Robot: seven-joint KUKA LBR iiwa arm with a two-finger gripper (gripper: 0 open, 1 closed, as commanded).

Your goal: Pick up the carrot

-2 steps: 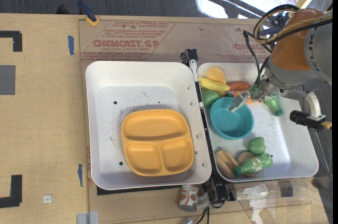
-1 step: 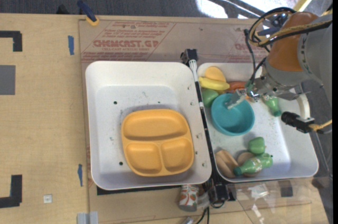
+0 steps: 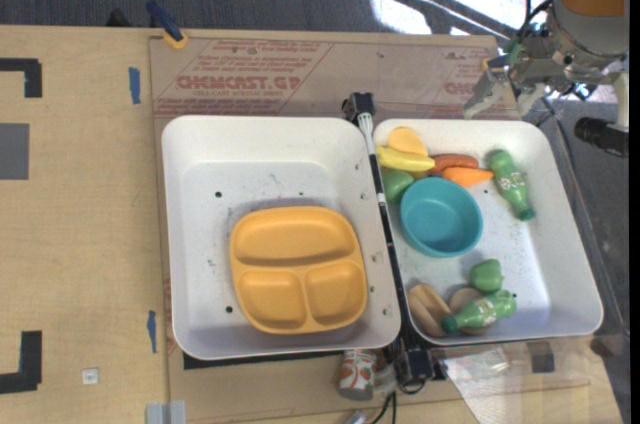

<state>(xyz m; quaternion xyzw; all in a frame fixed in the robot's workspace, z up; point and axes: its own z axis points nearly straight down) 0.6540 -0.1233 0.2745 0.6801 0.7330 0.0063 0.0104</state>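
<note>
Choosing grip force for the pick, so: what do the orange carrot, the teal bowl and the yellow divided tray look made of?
Orange carrot: probably moulded plastic toy food, uniform colour, smooth, low sheen. Round teal bowl: likely hard plastic, even colour with a soft gloss inside. Yellow divided tray: also plastic by its look, matte, with rounded moulded compartment ridges.

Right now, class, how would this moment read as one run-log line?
pincer: above right bin's far edge, nothing held | carrot: in bin, beside teal bowl | status: not yet picked
</note>
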